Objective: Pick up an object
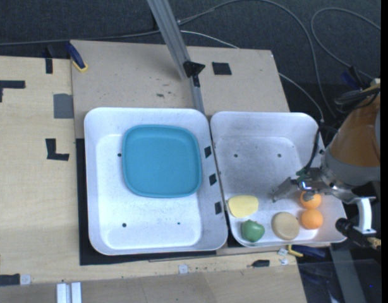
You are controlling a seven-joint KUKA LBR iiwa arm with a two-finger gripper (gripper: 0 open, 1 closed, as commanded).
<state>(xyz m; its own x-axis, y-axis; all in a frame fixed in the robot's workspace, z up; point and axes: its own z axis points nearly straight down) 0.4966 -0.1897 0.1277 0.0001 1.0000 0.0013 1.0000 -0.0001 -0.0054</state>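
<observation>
I've got the claw (294, 187) low in the right bin (257, 126), at the lower right of the frame, arm coming in from the right edge. One dark finger (281, 189) slants out to the left over the bin floor and the other side sits just by the upper orange ball (310, 201); how wide it stands I cannot tell, too blurred. Nothing sits between the fingers that I can make out, so I judge no pick is made yet. Candidates all lie along the bin's lower edge: yellow piece (243, 205), green piece (252, 231), tan round piece (285, 225), second orange ball (312, 219) just below the first. The upper orange ball is nearest the claw, touching or nearly so, likely the target. Left bin (99, 169) carries a blue plate (162, 161), well apart from the action. Both bins rest on the table (30, 188). Left to do, by my read: close on one item and lift it off the bin floor.
</observation>
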